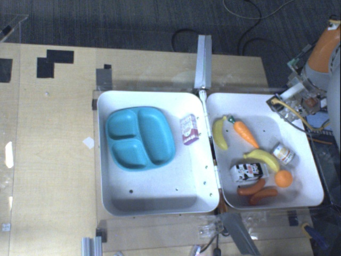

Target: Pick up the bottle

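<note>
Your bottle (283,154) lies in the right bin (317,170), just beside a banana (265,159). The gripper (305,101) hangs over the bin's upper-right corner; you cannot tell if it's released or clenched.

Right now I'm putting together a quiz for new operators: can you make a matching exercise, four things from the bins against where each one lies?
Things
1. divided plate
2. carrot
3. bottle
4. small carton

Places
A. left bin, close to the wall shared with the other bin
B. right bin, toward the back, beside a banana
C. left bin, left part
D. right bin, right side, just behind the orange

Pairs: 1-C, 2-B, 3-D, 4-A
</note>
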Robot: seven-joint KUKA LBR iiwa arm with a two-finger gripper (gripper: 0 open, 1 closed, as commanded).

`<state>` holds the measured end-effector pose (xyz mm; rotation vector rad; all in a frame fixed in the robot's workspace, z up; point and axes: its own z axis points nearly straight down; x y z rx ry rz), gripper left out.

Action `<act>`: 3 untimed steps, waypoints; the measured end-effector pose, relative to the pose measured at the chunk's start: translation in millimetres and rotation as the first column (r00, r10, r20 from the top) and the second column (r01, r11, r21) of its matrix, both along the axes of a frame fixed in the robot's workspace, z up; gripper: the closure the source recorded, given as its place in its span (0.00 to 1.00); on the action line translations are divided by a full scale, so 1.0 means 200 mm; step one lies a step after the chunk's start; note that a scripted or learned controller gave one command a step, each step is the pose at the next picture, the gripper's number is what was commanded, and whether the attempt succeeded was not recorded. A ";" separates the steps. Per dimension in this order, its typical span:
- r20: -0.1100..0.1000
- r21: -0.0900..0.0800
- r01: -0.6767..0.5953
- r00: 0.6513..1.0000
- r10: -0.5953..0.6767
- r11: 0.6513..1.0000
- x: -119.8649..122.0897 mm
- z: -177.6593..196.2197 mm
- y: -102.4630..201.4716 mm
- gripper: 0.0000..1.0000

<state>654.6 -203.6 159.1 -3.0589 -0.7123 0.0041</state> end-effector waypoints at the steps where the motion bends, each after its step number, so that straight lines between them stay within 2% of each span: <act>1: 0.007 -0.001 -0.016 1.000 0.016 1.000 0.00 -0.36 -0.01 1.00; 2: 0.006 0.000 0.096 0.995 -0.096 0.995 0.04 -0.37 -0.01 1.00; 3: 0.001 0.002 0.067 0.998 -0.067 0.998 -0.04 -0.18 0.23 1.00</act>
